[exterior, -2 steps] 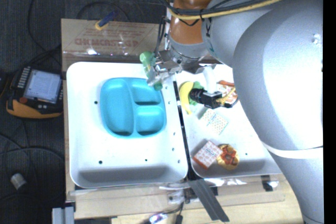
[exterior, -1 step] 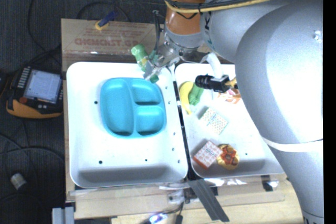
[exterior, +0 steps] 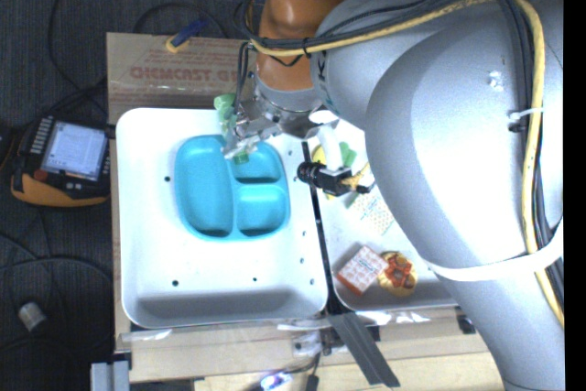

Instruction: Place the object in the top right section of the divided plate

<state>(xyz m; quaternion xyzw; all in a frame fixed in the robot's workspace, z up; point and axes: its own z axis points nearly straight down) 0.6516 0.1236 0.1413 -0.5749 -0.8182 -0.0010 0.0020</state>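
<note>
**A:** Where is the gripper in the camera view?

**B:** The gripper [exterior: 240, 140] hangs at the end of the grey arm [exterior: 439, 105], low over the blue divided plate [exterior: 206, 192]. The plate lies in the left bin [exterior: 156, 261]. The gripper is above the plate's top right section, close to the ridge that borders the long left section.

**A:** Clenched or released?

**B:** I cannot tell; the wrist covers it from above.

**A:** And the object?

**B:** A small green object [exterior: 241, 157] shows right at the gripper's tip, at the left corner of the top right section. I cannot tell whether it is gripped or simply lies on the plate. A paler green piece [exterior: 222, 105] shows just beside the gripper, over the bin's far wall. It is unclear whether this belongs to the same thing.

**A:** Anything else?

**B:** In the right bin [exterior: 385, 298], a red-and-white box [exterior: 361, 268] touches a red-and-yellow packet [exterior: 398, 272]. A cardboard sheet [exterior: 165, 73] lies beyond the left bin, and a handheld screen [exterior: 69, 153] sits well apart on the left.
</note>
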